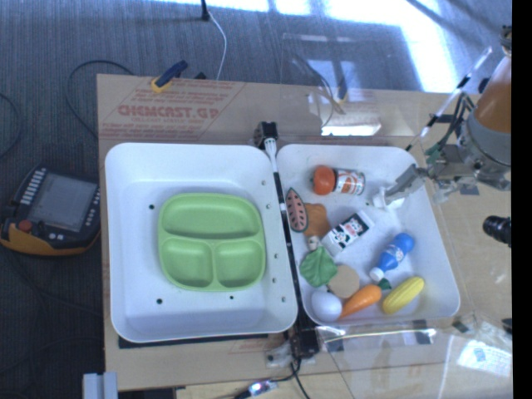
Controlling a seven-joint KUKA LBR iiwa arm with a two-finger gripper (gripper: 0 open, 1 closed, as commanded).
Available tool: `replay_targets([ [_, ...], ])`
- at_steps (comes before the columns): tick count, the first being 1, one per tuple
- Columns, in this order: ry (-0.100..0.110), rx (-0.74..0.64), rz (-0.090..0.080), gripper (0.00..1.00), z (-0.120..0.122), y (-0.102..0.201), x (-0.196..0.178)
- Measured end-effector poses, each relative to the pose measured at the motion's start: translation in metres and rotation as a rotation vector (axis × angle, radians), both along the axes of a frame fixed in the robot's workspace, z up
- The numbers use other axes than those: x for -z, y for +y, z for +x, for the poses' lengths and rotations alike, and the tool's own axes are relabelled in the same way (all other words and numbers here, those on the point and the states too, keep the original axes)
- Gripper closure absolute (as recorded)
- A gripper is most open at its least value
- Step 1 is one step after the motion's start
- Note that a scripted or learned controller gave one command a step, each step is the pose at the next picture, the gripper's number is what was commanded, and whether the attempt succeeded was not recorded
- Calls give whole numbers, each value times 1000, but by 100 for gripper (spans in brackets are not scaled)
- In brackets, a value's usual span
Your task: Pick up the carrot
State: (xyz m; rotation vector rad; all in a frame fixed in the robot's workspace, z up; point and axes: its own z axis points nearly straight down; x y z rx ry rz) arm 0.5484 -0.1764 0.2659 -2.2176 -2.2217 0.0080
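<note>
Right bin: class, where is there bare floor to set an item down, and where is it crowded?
Bare floor in the right bin lies between the ketchup bottle and blue bottle. It is crowded around the carrot, egg and corn.

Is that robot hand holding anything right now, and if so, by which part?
Nothing is held. The gripper hangs over the right bin's upper edge with nothing between its fingers; the carrot lies near the bin's bottom.

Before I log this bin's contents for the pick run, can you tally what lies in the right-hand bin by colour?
Orange: 2, the carrot and the orange bottle
Yellow: 1, the corn cob
Green: 1, the leafy vegetable
Blue: 1, the blue bottle
White: 2, the egg and the milk carton
Red: 1, the watermelon slice
Tan: 1, the round biscuit
Total: 9
</note>
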Motion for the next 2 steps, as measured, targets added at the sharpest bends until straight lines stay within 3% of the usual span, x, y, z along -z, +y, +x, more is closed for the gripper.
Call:
replay_targets([
  [1,15,-40,7,0,-66,30,120],
  [2,-22,-41,-10,0,-60,74,174],
])
